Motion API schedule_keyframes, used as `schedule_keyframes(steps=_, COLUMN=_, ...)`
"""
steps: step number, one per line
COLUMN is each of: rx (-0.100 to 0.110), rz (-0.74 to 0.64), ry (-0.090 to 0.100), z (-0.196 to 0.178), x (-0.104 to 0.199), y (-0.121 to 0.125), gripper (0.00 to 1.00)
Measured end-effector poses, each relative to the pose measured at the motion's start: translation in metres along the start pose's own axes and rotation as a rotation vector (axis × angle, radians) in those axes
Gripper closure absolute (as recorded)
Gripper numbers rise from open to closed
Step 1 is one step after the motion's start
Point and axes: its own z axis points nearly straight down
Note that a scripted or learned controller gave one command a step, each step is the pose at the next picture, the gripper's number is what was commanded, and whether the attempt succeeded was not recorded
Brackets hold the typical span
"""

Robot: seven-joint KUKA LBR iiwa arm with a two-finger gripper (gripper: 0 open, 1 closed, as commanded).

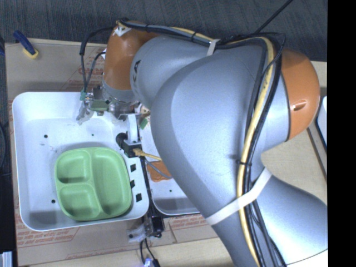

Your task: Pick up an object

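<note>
A light green divided plate (92,182) lies flat in the front half of the left white bin (28,149). My gripper (84,111) hangs over the back of that bin, above the bare floor behind the plate and apart from it. I see nothing held in it. The grey arm with its orange band (119,54) reaches in from the right and hides most of the right bin (172,204). An orange object (158,171) peeks out from under the arm just inside the right bin. A small green bit (144,123) shows beside the wrist.
The wall between the two bins (139,177) carries black clips. A blue and yellow tool (25,44) lies on the bench at the back left, outside the bins. Cables (89,54) loop above the wrist.
</note>
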Motion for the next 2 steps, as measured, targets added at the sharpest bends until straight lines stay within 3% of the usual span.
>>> schedule_keyframes(steps=2, rx=0.000, rz=-0.001, ry=0.000, z=0.0000, x=0.0000, y=0.0000, gripper=0.00)
